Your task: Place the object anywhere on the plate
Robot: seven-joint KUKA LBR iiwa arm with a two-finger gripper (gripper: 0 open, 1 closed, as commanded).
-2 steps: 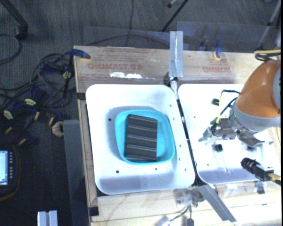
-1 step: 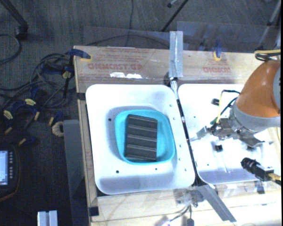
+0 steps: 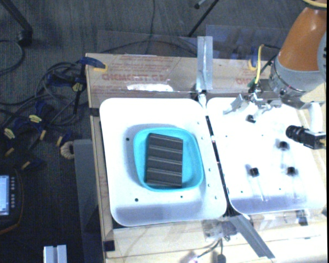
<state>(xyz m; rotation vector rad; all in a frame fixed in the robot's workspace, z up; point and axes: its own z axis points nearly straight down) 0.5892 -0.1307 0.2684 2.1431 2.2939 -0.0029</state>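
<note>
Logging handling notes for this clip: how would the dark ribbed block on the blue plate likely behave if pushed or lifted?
The block lies flat and looks rectangular, so it would probably slide, not roll or tip. Its straight edges and even ribs suggest it is stiff, not floppy. The ribs may give fingers some purchase. The plate has a raised rim that would likely stop a push.

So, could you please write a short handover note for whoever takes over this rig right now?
Gripper: above the far edge of the right bin, with nothing visible between its fingers.
Object: the dark ridged block lies flat on the blue plate in the left bin.
Done: the block looks already placed on the plate.
Left: probably nothing beyond confirming the placement and moving the arm away.
</note>
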